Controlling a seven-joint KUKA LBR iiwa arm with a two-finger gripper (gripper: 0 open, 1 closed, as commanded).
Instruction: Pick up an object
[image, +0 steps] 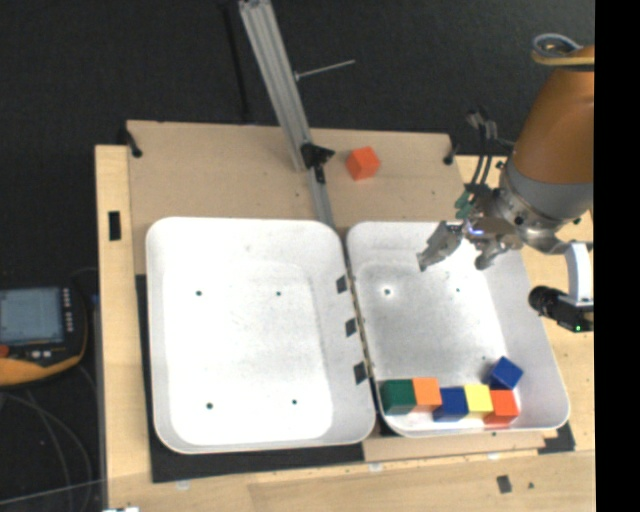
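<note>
Coloured blocks (452, 397) lie along the right bin's (400, 250) near wall, well apart from the hand (458, 250), its fingers spread.

I work in a robotics lab. My plywood table (230, 170) carries two white bins (250, 330) under a metal camera pole (285, 85), and a handheld control pendant (35, 335) with loose cables lies at the frame's left edge.

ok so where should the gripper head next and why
Probably toward the near edge of the right bin. The gripper hangs open over the bin's far end, holding nothing, while the blocks cluster along the near wall; the blue block sits a little apart from the row, likely the easiest target.
</note>
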